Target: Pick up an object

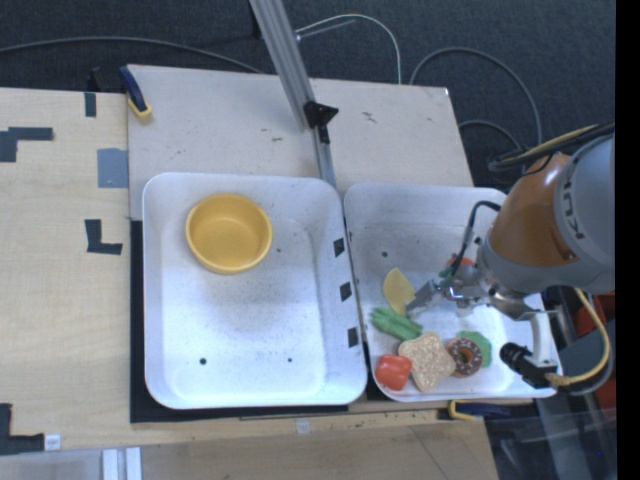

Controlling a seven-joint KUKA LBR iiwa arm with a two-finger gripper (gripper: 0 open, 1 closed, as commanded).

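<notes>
The right bin (420,213) holds several toy foods. A pale yellow piece (398,288) lies near its middle, with a green pod (396,322) just below it. Along the front wall sit a red tomato (393,371), a tan slice of bread (428,360) and a brown donut (464,355) against a green piece (481,347). My gripper (430,294) is low inside this bin, just right of the yellow piece and above the bread. I see nothing lifted off the bin floor.
A yellow bowl (229,231) stands in the upper left of the left bin (250,358). A grey metal pole (290,53) slants down to the wall between the two bins. Cables trail over the dark floor behind the bench.
</notes>
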